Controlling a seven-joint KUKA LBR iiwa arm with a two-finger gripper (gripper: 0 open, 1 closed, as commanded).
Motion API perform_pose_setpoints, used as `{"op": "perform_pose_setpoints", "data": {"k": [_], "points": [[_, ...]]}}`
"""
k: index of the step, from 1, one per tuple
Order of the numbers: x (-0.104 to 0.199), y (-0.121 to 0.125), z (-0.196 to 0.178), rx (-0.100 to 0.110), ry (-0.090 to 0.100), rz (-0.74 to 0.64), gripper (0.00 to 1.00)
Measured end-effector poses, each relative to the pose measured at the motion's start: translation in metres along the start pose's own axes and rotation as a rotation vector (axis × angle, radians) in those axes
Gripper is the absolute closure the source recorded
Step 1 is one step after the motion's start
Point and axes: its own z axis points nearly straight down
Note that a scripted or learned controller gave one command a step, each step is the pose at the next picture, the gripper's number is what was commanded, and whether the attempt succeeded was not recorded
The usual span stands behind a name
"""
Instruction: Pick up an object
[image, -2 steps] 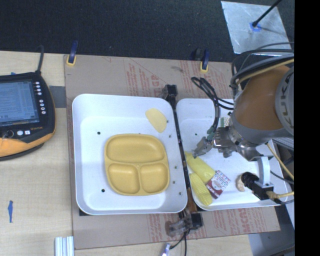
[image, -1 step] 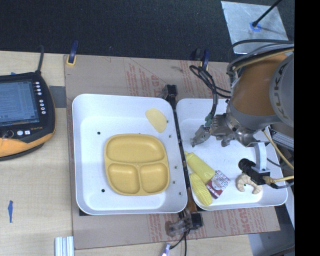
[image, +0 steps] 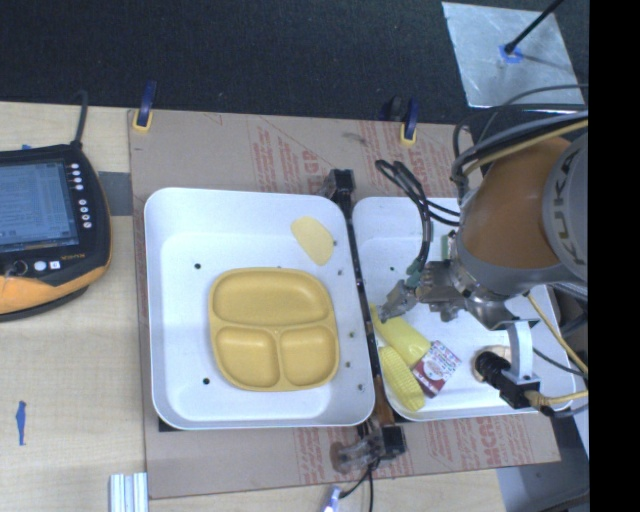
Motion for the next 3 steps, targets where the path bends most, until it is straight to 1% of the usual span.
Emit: {"op": "perform_pose_setpoints", "data": {"k": [1,2,3], "points": [[-0.022,0.042,0.0,-0.002,0.001,0.003,0.0],[0.007,0.032,0.0,0.001,0.0,-0.003,0.0],[-0.004,0.026,0.0,0.002,0.0,-0.002,0.0]]}}
